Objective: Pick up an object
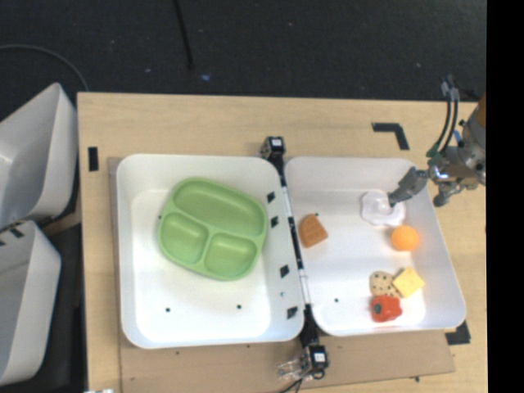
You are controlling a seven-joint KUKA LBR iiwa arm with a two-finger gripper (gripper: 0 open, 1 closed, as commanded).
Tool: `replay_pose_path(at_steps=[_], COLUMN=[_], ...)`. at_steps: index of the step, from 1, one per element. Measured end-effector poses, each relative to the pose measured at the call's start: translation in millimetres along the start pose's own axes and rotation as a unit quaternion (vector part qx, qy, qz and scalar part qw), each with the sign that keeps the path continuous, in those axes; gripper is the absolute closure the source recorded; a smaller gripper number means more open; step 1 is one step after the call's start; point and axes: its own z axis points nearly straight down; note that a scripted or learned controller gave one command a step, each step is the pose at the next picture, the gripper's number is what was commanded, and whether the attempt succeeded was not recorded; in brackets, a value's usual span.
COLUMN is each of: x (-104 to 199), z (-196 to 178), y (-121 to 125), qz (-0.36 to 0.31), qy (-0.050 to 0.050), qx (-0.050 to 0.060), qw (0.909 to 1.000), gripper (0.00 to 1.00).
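Observation:
My gripper [424, 191] hangs over the upper right corner of the right bin [344, 174], open, with nothing between its fingers. One grey finger [406, 187] points down-left, and its tip is just above a white lump [378, 208]. Just below the lump lies an orange ball [404, 237]. Near the bin's left wall sits an orange-brown piece [312, 230]. A spotted cookie [380, 282], a yellow block [408, 282] and a red item [385, 308] cluster at the lower right.
A green divided plate [212, 228] lies in the left bin [135, 301]. A black-clipped divider [288, 244] joins the two bins. White containers [33, 162] stand off the bench at the far left.

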Motion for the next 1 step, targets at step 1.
replay_pose_path(at_steps=[1], x=[0.7], z=[-7.1], y=[2.0], qz=[-0.001], qy=[-0.001], qx=[-0.006], qw=[1.0], gripper=[0.0])
